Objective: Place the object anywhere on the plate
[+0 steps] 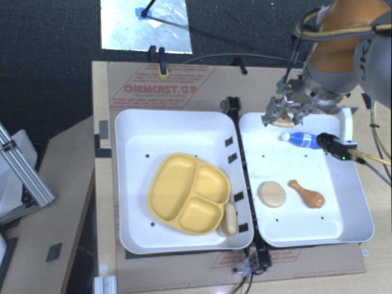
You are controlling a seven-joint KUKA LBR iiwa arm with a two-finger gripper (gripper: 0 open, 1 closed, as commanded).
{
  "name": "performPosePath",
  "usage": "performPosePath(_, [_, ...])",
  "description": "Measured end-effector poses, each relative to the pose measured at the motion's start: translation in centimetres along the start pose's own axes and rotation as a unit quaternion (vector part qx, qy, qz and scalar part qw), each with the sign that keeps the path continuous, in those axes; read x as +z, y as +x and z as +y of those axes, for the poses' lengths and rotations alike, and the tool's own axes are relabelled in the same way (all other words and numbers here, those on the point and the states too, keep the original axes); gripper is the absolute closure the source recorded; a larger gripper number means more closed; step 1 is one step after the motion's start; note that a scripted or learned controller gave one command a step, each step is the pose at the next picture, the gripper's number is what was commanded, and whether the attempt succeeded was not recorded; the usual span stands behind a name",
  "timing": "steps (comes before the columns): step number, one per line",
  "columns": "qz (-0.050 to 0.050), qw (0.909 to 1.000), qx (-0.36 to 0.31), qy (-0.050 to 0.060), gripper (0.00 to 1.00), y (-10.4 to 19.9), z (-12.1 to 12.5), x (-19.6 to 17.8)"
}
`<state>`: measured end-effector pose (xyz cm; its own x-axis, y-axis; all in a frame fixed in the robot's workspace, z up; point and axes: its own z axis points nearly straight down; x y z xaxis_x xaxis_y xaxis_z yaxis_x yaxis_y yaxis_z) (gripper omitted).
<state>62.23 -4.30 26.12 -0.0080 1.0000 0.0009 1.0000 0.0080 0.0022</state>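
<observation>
The yellow plate (187,192), divided into compartments, lies in the left bin (141,133). A pale bread-like piece (229,218) rests against the plate's right front edge. My gripper (277,113) hangs over the back left corner of the right bin (352,216). A small tan object (284,122) shows just under it, and I cannot tell whether the two touch. Lying just right of the gripper is a blue bottle (304,139).
A round beige disc (271,194) and a brown drumstick (307,195) lie in the middle of the right bin. A black divider (240,164) runs between the bins. The arm's orange and grey body fills the upper right.
</observation>
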Motion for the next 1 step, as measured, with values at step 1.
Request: performPosePath(1, [0.000, 1.0000, 0.000, 0.000, 1.00, 5.99, 0.07, -0.12])
